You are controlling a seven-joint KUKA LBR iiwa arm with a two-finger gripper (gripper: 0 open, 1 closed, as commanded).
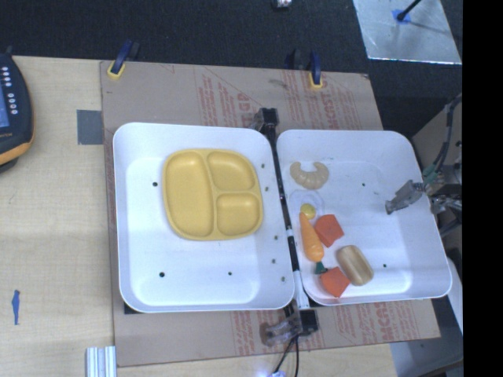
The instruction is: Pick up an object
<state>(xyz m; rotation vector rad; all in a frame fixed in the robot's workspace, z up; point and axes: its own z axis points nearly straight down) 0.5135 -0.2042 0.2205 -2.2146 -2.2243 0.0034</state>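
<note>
The bench (63, 234) carries two white bins side by side. The left bin (141, 281) holds a yellow divided plate (212, 193), lying flat in its upper middle. The right bin (393, 265) holds all the loose objects, gathered along its left side: a pale croissant (310, 174) nearest the top, a tan bread roll (354, 264) lower down, an orange carrot (312, 239) by the divider, a red block (328, 229) just beside the carrot, and a second red piece (335, 282) near the bottom edge.

The gripper (402, 196) sits over the right bin's right side, well apart from every object, with nothing between its tips; whether the fingers are spread or closed I cannot tell. By my reading the pick is not yet done: no object is lifted or even approached, so the reach, the closing and the lift all remain.
</note>
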